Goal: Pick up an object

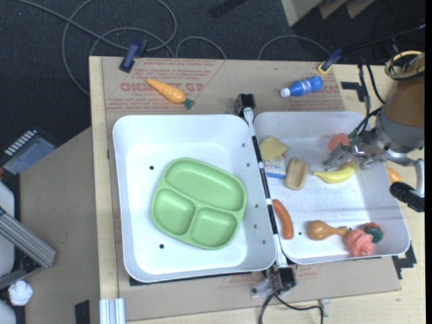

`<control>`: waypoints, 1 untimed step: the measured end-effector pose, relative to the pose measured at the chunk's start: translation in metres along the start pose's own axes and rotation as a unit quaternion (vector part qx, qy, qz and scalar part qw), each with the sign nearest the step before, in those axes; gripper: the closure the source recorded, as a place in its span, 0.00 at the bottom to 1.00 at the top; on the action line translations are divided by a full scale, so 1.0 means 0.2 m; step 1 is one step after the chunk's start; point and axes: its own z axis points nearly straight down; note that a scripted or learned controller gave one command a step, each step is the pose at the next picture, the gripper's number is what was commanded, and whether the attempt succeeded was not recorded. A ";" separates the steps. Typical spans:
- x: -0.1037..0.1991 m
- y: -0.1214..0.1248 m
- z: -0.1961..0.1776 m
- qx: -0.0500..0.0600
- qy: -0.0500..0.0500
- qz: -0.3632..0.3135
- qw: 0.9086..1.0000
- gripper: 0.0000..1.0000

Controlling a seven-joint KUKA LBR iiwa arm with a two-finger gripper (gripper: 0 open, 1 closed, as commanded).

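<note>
A green divided plate (pixel 198 202) lies in the left bin (pixel 135 140). In the right bin (pixel 385 208), a yellow banana (pixel 335 175) lies just below the end effector (pixel 344 155), whose fingers spread open, gripping nothing.

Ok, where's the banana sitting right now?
In the camera view the banana lies in the right bin, toward its right half, just below the hand and right of the tan bread piece.

A toy carrot (pixel 169 91) and a blue bottle (pixel 303 87) lie on the tabletop (pixel 202 79) above the bins; cables (pixel 115 25) loop at upper left.
</note>
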 end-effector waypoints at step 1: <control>-0.05 0.19 0.17 0.001 0.004 -0.002 1.000 0.00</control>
